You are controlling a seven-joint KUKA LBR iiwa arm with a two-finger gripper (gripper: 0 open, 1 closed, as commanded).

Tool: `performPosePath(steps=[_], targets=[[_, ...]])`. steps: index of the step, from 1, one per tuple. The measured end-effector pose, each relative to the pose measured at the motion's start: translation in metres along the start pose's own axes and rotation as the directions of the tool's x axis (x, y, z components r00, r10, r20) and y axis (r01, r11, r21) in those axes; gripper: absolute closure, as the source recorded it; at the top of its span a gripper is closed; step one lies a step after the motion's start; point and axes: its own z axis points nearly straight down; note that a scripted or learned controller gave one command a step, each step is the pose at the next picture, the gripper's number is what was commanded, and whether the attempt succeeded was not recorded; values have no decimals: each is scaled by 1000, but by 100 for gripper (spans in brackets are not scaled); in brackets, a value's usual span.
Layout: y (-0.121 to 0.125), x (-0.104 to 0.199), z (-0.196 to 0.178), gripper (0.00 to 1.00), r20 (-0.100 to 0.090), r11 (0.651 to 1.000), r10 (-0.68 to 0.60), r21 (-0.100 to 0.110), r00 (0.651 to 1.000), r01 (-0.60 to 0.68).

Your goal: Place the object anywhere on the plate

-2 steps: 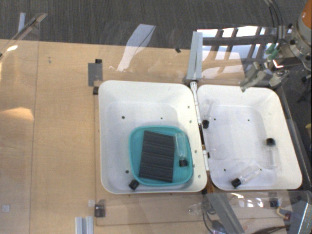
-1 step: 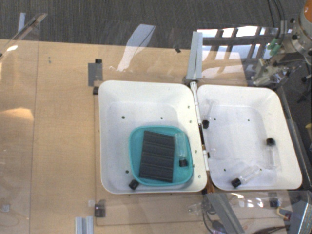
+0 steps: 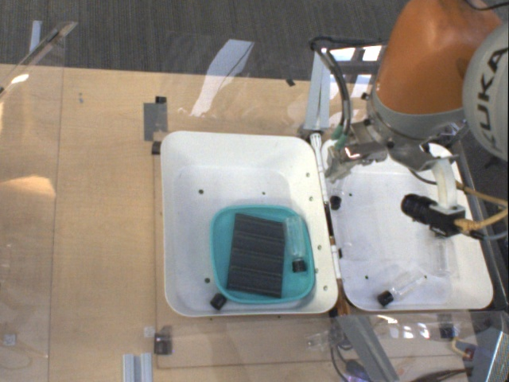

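Two white bins sit side by side on the wooden table (image 3: 79, 237). The left bin (image 3: 183, 173) holds a teal plate (image 3: 225, 221) toward its front. On the plate lies a dark ribbed block (image 3: 256, 255), and just right of it a clear tube with a black cap (image 3: 297, 247), also resting on the plate. A small black piece (image 3: 217, 301) lies at the plate's front-left edge, against the bin floor. The right bin (image 3: 477, 285) holds another clear tube with a black cap (image 3: 398, 286) near its front edge. The arm (image 3: 421, 46) hangs over the right bin's back; a black part (image 3: 425, 210) shows beneath it, and whether the end effector is open or holding anything cannot be told.
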Motion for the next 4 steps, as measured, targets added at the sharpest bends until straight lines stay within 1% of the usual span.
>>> performPosePath(steps=[1, 2, 3, 4], targets=[[-13, 77, 75, 100, -1, 997, 71, 2, 997, -71], [-13, 76, 75, 0, -1, 997, 72, 2, 997, -72], [71, 24, -66, 0, 0, 992, 126, -8, 992, -126], [73, 27, -78, 100, 1, 993, 116, -16, 993, -116]])
